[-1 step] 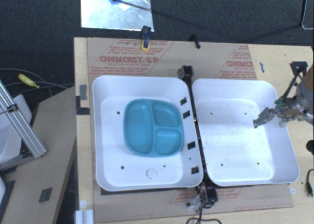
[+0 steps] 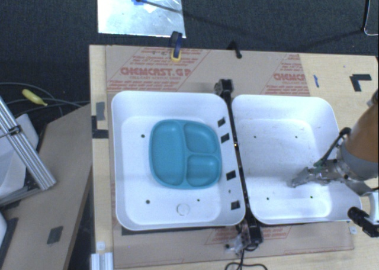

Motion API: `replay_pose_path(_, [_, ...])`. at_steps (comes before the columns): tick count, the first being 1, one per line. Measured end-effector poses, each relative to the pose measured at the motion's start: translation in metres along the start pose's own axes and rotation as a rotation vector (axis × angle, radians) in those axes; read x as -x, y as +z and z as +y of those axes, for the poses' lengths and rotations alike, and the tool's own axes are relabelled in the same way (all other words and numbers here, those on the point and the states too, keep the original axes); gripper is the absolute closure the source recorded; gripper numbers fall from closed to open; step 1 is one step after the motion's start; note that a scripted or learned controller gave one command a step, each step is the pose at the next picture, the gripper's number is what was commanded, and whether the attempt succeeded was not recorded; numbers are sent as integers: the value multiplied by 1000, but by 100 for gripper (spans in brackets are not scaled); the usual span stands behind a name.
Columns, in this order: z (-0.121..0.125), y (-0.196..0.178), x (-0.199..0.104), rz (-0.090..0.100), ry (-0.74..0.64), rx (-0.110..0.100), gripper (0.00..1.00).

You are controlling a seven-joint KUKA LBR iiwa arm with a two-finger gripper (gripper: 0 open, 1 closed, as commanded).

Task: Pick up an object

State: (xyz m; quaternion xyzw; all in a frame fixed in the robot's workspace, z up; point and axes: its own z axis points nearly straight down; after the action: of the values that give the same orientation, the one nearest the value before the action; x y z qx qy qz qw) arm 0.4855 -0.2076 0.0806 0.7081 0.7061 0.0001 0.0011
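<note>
A blue plate (image 2: 183, 153) with three compartments lies flat in the middle of the left bin (image 2: 127, 162). A small white round piece (image 2: 182, 208) rests on that bin's floor, near its front wall. My gripper (image 2: 300, 179) is low over the right bin (image 2: 278, 115), in its front right part, pointing left. The grey arm with its orange band (image 2: 362, 140) comes in over the bin's right rim. Nothing shows at the gripper's tip. The plate is a full bin's width away to the left.
Black clips (image 2: 226, 138) line the seam between the two bins. Both bins sit on a cardboard sheet (image 2: 154, 67) on the bench. A blue and yellow clamp (image 2: 176, 45) holds the sheet's far edge. An aluminium frame (image 2: 23, 150) stands off the bench to the left.
</note>
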Motion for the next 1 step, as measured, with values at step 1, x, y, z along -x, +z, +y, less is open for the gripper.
replay_pose_path(1, [3,-15,0,-1,-4,4,100])
